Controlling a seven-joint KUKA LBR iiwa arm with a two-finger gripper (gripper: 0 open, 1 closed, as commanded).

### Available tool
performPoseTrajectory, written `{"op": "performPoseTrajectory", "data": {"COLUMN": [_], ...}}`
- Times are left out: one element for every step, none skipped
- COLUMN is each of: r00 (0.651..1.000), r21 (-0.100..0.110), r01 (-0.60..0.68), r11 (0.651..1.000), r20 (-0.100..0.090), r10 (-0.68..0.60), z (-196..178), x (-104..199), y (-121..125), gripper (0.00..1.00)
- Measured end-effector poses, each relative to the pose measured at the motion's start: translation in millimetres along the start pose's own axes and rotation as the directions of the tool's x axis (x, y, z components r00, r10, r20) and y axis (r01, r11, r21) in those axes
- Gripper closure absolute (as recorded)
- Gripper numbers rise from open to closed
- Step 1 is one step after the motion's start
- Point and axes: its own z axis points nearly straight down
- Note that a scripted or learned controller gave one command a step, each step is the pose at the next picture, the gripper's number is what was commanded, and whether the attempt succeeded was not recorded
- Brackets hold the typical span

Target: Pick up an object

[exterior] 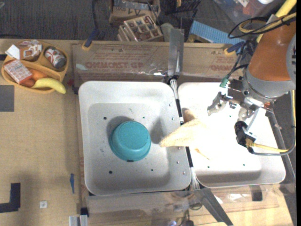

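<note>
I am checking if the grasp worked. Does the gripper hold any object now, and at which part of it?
It cannot be told. The gripper is over the right bin, apart from the teal bowl and the pale yellow cone-shaped object.

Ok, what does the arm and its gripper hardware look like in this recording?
The arm is grey with a broad orange band above the wrist. Yellow and black cables loop over its top. The gripper is pale metal, with a small green part beside it. A black cylinder with a yellow-tipped cable hangs below the wrist.
</note>
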Motion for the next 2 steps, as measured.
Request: {"op": "performPoseTrajectory", "data": {"r00": [0.999, 0.983], "r21": [-0.005, -0.004], "r01": [0.047, 0.181], "r11": [0.999, 0.983], "r20": [0.000, 0.002], "r10": [-0.047, -0.181], "z": [-32.9, 93.3], "x": [69.0, -21.7], "y": [0.2, 56.1], "gripper": [0.00, 0.00]}}
